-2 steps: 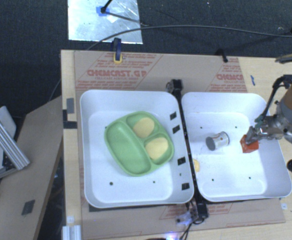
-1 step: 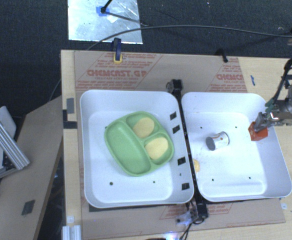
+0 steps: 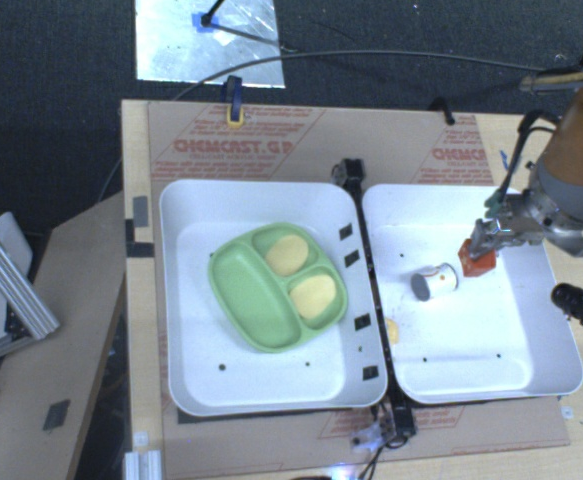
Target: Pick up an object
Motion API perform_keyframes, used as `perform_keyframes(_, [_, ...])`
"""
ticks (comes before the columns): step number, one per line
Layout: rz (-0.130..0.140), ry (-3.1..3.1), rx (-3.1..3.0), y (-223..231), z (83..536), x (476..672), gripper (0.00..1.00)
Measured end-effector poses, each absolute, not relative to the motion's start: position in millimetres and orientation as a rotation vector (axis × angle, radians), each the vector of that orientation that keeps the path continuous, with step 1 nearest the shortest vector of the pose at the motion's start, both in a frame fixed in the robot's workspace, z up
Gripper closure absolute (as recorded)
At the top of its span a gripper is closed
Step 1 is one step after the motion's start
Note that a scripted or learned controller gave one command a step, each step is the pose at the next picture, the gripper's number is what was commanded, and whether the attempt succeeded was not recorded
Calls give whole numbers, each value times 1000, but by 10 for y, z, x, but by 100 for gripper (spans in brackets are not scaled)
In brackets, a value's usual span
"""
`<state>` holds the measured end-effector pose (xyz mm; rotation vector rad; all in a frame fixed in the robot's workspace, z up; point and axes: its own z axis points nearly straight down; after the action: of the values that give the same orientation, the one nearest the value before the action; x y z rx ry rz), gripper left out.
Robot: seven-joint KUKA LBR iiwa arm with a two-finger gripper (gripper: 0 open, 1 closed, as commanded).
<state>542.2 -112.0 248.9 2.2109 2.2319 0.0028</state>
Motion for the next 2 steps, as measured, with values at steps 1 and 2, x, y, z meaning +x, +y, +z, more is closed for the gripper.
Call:
perform_keyframes(1, [7, 2231, 2209, -672, 2535, 5653, 100])
perform_keyframes(2, [5, 2230, 2210, -235, 2522, 5770, 100])
